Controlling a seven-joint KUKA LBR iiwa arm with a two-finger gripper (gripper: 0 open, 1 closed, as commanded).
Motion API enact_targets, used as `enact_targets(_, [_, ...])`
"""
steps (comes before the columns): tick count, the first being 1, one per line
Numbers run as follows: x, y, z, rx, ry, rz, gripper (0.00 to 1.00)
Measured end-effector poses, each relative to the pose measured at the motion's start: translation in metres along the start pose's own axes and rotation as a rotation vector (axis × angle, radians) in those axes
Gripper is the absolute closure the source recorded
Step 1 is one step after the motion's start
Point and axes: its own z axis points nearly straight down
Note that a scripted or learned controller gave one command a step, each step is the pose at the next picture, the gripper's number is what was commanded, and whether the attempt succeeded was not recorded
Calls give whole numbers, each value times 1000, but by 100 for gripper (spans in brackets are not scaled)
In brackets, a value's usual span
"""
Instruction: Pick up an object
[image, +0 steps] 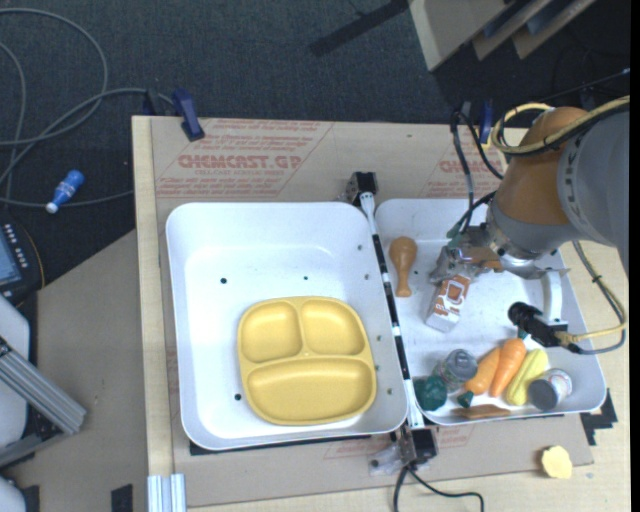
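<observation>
Yellow divided tray (305, 360) is lying at 6 o'clock in the left bin (200, 260), flat, three compartments facing up. Right bin (580, 390) is holding the clutter: a cluster at its 6 o'clock corner, with a toy carrot (498, 368) leaning against a yellow piece (527, 374), a teal item (432, 392) and a greyish one (458, 364) just beside it. A brown wooden pin (402, 262) is lying at 9 o'clock, near the bin's left wall. Gripper (462, 262) is reaching down from 3 o'clock, hanging over a small white and orange carton (448, 300) at bin centre; fingers are blurred, so whether they are closing on it I cannot tell. The desk (250, 160) is showing printed cardboard at 12 o'clock.
</observation>
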Motion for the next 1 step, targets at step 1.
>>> enact_targets(1, [55,44,-93,-5,0,-7,100])
